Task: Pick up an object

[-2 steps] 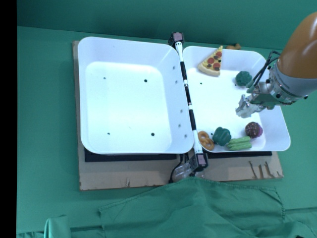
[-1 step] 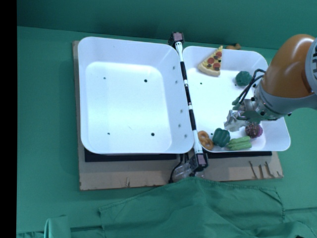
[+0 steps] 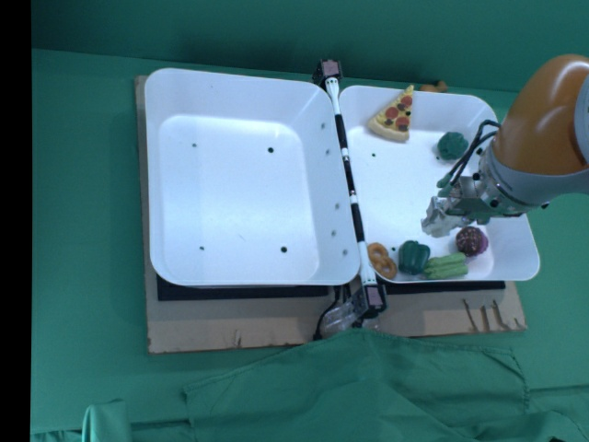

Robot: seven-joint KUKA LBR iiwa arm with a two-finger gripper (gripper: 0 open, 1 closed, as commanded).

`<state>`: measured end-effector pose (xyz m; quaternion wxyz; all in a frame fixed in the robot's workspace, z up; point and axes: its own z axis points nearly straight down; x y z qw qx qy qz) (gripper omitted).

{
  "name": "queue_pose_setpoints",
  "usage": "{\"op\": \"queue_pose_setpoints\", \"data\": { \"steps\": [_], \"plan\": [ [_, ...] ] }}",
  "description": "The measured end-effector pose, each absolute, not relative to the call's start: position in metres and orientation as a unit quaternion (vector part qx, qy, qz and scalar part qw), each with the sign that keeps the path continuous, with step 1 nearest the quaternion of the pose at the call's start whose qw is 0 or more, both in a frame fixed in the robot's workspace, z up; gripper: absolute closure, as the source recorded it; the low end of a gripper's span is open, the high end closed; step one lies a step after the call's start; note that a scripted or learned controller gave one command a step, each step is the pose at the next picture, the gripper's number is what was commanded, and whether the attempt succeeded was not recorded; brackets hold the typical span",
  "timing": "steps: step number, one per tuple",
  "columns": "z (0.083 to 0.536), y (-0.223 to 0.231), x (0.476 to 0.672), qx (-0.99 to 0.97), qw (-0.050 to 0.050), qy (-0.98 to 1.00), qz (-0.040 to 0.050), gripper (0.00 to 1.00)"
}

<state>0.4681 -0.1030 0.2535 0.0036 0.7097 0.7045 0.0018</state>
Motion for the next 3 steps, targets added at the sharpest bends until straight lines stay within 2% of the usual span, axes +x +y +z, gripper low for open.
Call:
{"op": "queue_pose_setpoints", "data": {
  "steps": [1,2,3],
  "plan": [
    [0.201,-0.117,0.490,0.709,-0.001,0.705,-0.0013,1.00],
    [0.235,-0.129,0.502,0.708,0.004,0.706,0.0015,1.00],
    [0.287,-0.120,0.467,0.708,0.004,0.706,0.0020,1.00]
  ]
}}
